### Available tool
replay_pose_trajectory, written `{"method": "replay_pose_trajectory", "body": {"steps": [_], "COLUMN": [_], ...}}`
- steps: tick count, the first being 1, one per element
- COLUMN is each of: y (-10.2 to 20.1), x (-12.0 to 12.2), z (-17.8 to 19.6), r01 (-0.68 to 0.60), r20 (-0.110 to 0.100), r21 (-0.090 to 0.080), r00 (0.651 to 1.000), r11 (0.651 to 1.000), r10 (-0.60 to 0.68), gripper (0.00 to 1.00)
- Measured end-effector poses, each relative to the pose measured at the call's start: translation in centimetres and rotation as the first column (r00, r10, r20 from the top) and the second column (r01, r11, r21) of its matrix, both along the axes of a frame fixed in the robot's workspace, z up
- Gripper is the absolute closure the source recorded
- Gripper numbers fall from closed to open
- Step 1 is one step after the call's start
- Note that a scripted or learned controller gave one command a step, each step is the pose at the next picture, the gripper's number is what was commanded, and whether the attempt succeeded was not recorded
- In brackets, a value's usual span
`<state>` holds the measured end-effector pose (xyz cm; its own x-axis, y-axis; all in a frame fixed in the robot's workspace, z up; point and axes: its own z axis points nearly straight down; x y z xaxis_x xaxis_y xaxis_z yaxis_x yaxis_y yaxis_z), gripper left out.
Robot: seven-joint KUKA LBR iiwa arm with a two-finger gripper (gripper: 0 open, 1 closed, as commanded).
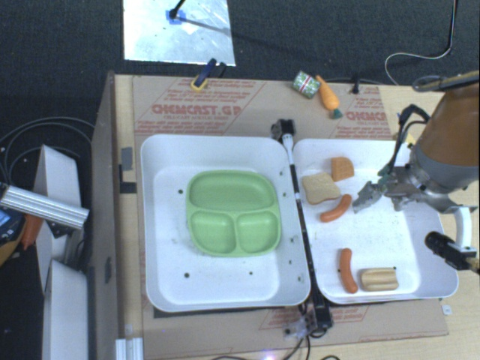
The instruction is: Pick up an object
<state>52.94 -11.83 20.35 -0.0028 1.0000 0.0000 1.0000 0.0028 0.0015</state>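
In the right bin (427, 276) lie several toy foods. A tan bread slice (322, 188) and an orange nugget (342, 168) rest near its upper left. An orange-red sausage (335, 208) lies just below the bread. A second sausage (347, 269) and a tan bun (379, 279) sit near the front edge. My gripper (367, 198) hangs low over the bin, just right of the upper sausage, its fingers pointing left. Nothing shows between them.
The left bin (165, 276) holds a green divided plate (233, 212). Behind the bins on the cardboard lie a toy carrot (328, 96), a small green can (306, 83) and a yellow-blue clip (205, 74). A black clamp (284, 130) sits where the bins meet.
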Motion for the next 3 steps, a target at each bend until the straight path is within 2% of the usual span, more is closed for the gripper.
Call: {"method": "replay_pose_trajectory", "body": {"steps": [1,2,3], "y": [2.4,2.4,8.9], "x": [-4.3,-4.2,1.5], "z": [-11.5,-10.4,1.8], "r01": [0.002,0.001,-0.001], "r20": [-0.002,0.001,0.002], "r21": [0.001,0.000,0.000], "r00": [1.000,1.000,1.000], "r11": [1.000,1.000,1.000], "r10": [-0.002,-0.001,0.001], "gripper": [0.00,1.00,1.00]}}
